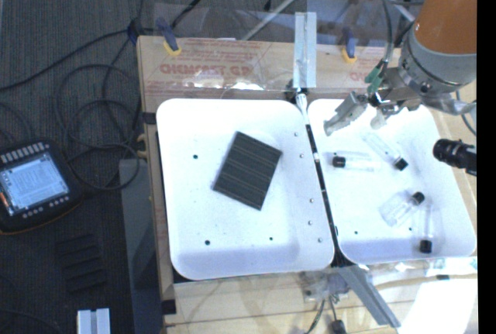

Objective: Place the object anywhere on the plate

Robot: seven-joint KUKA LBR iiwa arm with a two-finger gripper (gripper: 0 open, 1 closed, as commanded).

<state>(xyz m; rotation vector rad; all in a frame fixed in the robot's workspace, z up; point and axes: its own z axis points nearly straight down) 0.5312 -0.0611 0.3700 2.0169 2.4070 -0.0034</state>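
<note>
A dark grey ribbed plate (248,170) lies flat and turned at an angle in the middle of the left bin (186,247). Several clear vials with black caps lie in the right bin (457,247): one near the divider (353,162), one slanted behind it (385,148), one further forward (401,205). My gripper (359,122) hangs over the far part of the right bin, above and behind the vials. Its fingers (339,122) are spread open with nothing between them.
Another vial (426,235) lies near the right bin's front right corner. A raised rim (318,177) divides the two bins. A metal post (304,46) stands behind the divider. A black part (456,153) juts in at the right edge.
</note>
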